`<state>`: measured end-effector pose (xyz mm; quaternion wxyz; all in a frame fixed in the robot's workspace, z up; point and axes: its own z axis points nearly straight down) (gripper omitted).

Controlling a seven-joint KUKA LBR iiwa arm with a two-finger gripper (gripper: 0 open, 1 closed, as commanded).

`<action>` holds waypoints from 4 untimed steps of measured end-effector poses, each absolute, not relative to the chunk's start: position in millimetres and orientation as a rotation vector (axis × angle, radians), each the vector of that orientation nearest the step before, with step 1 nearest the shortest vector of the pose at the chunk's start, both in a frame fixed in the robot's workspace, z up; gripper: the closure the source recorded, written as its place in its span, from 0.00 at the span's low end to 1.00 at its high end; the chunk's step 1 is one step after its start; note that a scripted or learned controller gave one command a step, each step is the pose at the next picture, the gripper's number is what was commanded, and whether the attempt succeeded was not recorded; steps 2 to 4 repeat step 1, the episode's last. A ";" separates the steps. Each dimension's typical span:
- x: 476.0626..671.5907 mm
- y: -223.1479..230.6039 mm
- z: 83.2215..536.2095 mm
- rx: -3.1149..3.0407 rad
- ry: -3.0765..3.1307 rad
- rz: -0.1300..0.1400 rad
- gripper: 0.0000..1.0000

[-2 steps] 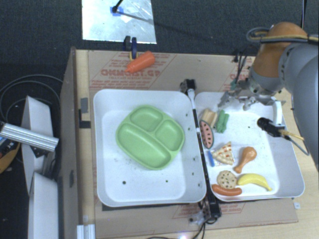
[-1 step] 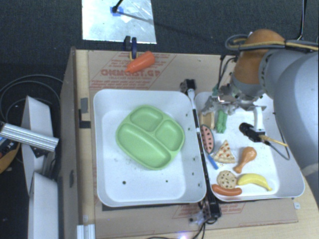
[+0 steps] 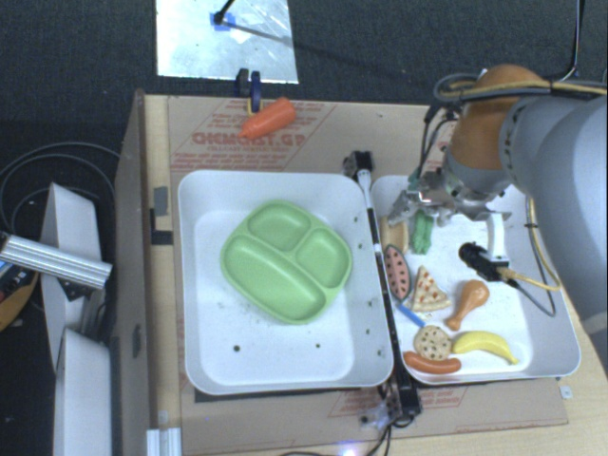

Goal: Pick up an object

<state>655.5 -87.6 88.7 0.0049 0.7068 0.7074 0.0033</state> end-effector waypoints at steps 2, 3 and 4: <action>658.0 -86.1 102.3 2.211 2.216 0.021 1.00; 658.0 -86.1 102.3 2.211 2.216 0.021 1.00; 658.0 -86.1 102.3 2.211 2.216 0.021 1.00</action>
